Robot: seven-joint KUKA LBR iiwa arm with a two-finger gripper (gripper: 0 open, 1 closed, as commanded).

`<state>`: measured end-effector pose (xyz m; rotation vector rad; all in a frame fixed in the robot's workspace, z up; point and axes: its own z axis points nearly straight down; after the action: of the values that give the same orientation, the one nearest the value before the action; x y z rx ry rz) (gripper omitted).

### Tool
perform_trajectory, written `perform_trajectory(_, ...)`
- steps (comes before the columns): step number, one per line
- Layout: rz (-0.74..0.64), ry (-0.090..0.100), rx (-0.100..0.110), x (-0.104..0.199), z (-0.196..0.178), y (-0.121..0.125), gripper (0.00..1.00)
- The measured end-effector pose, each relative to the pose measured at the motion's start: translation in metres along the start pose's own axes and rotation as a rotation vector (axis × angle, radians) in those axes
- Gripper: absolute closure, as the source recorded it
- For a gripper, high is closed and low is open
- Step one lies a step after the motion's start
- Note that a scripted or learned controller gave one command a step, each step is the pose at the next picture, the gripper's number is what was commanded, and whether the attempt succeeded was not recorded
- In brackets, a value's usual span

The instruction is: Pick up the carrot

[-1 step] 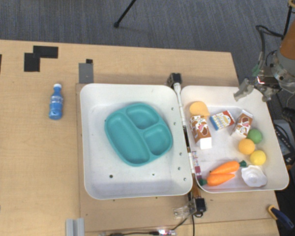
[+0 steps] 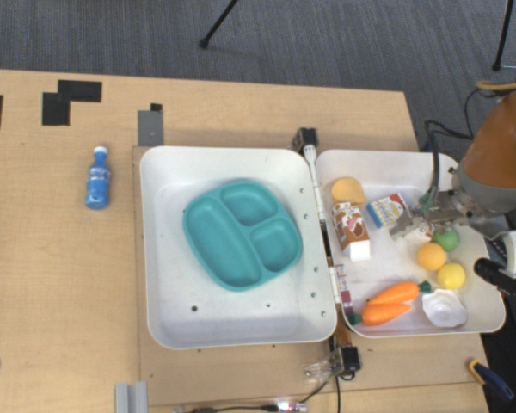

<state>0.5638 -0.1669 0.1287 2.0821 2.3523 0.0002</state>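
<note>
You see the carrot (image 2: 390, 303) lying on the floor of the right bin (image 2: 490, 321), near its front wall, tilted with its thick end toward the milk carton (image 2: 351, 228) side and its green tip toward a white cup (image 2: 445, 308). The gripper (image 2: 423, 220) hangs over the same bin but farther back, above the small blue-and-red box (image 2: 385, 210) and near the two lemons (image 2: 440, 265) (a green item sits just behind them). Whether it is spread or pressed together you cannot tell at this size, and nothing is seen pinched in it. The carrot is well apart from the gripper and untouched. Judge the task as barely begun: approach, descent, grasp and lift all remain. The left bin (image 2: 168, 317) holds a teal tray (image 2: 242, 233); a blue bottle (image 2: 98, 179) lies on the bench.
</note>
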Motion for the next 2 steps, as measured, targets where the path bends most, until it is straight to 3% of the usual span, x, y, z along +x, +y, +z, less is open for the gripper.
perform_trajectory(1, -0.128, -0.002, -0.004, -0.009, 0.028, -0.043, 0.00)
perform_trajectory(2, -0.128, -0.005, -0.009, 0.033, 0.042, -0.071, 0.00)
